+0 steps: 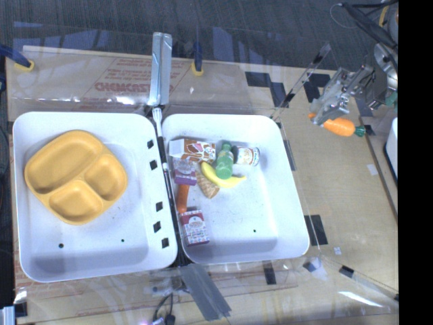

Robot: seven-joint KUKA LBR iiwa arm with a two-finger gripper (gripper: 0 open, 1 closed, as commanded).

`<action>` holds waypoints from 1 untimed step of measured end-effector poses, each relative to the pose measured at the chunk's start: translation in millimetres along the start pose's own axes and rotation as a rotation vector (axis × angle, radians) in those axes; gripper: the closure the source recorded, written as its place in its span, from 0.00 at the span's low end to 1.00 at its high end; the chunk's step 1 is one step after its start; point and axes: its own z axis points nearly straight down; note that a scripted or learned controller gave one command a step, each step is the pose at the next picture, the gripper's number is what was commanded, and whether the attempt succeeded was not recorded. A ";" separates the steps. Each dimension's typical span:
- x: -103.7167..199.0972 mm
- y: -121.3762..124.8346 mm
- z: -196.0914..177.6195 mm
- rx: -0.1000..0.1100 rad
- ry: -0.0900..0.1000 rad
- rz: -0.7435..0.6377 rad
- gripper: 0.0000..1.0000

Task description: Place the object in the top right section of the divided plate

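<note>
A yellow divided plate (74,175) lies in the left white bin (81,259), with nothing in its three sections. My gripper (327,114) hangs at the far right, outside both bins and above the bench beyond the right bin's top right corner. It is shut on a small orange toy carrot (340,126), whose green tip points right. The carrot's orange body shows on both sides of the fingers.
The right bin (270,239) holds a cluster near its upper left: a banana (220,176), a green bottle (224,160), a can (247,156), a red box (195,227), an orange stick (183,196) and several packets. A metal post (160,70) stands behind the bins' divide.
</note>
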 end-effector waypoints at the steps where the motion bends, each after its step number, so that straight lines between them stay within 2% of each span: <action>1: 66.9 -41.1 9.1 0.000 -0.003 0.430 1.00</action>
